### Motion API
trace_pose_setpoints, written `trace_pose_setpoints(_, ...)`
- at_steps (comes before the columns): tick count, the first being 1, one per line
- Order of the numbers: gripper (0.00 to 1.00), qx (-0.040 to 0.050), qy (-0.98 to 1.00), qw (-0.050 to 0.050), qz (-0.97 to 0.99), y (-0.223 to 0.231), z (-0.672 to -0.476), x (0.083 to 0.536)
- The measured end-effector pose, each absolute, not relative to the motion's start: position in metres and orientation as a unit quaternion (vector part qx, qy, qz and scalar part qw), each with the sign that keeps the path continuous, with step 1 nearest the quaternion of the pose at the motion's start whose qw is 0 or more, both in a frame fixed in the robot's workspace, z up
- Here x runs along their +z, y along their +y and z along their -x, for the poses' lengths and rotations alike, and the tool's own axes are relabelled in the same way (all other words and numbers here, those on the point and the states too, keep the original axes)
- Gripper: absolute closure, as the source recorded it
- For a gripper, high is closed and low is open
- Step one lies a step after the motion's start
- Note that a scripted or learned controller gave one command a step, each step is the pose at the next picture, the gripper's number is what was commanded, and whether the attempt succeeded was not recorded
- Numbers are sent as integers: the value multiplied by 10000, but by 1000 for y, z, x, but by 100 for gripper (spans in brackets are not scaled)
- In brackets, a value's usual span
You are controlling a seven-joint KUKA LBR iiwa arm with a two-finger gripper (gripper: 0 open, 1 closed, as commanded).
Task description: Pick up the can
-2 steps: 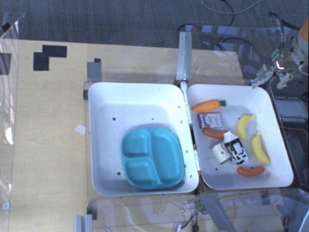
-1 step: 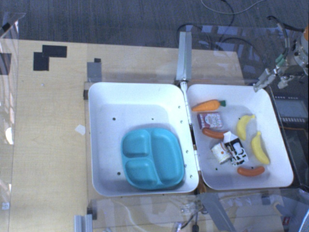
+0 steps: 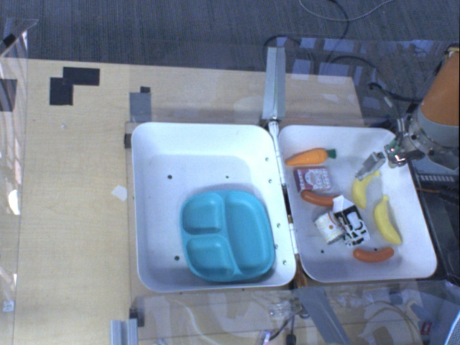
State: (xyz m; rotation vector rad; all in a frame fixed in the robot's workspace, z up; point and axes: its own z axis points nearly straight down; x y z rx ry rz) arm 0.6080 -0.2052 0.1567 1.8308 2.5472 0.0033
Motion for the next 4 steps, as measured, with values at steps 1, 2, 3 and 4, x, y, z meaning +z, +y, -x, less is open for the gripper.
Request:
trace_pose_setpoints(1, 0, 15, 7703, 28, -6377, -184, -556, 92)
trace_pose_setpoints(2, 0, 21, 7935, 34, -6086, -161, -653, 88)
trace_pose_setpoints(3, 0, 35, 7913, -48, -6114, -197, -672, 89)
trace_pose_setpoints(4, 0, 18, 7946, 40, -6072, -206, -621, 88)
